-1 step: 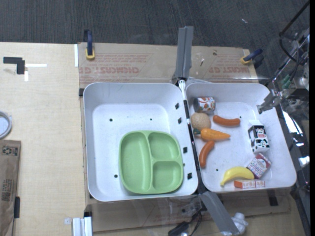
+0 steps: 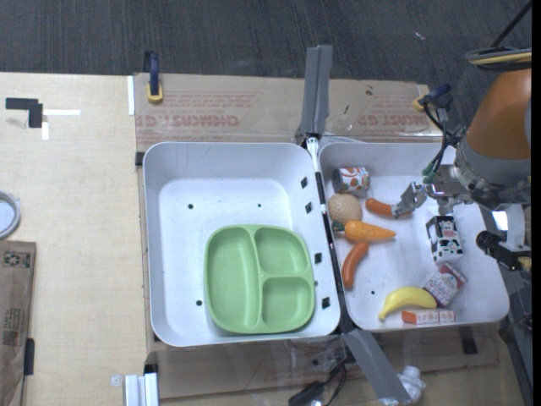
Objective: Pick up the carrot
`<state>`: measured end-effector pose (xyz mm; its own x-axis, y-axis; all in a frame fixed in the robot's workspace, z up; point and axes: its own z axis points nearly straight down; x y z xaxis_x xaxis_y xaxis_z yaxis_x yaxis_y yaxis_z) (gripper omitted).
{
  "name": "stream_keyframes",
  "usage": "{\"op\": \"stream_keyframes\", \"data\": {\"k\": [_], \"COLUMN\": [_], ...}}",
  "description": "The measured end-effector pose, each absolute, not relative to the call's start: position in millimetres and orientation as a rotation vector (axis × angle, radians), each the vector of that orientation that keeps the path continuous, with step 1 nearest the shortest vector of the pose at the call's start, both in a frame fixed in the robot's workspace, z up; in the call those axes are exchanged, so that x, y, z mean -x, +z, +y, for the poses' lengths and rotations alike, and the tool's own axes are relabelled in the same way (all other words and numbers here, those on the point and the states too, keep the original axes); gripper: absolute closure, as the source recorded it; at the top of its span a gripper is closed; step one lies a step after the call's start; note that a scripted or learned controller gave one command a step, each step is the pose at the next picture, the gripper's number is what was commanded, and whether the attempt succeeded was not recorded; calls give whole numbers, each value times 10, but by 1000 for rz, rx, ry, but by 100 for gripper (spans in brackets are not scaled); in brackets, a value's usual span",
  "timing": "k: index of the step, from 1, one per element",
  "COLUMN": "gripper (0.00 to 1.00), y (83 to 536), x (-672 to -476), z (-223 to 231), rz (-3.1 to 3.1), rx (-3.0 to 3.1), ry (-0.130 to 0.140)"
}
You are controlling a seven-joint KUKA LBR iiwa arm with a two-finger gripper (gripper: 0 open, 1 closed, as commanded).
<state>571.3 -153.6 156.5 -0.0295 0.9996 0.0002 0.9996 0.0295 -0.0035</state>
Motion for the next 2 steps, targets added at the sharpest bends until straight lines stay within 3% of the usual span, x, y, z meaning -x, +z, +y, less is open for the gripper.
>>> {"op": "stream_keyframes", "data": {"k": [1, 2], "gripper": [0, 0], "y": [907, 924], "x": [-5555, -5985], "z": [-989, -1098], "rz": [-2516, -2812], "rx": [1877, 1407], "ry": [2, -1]}}
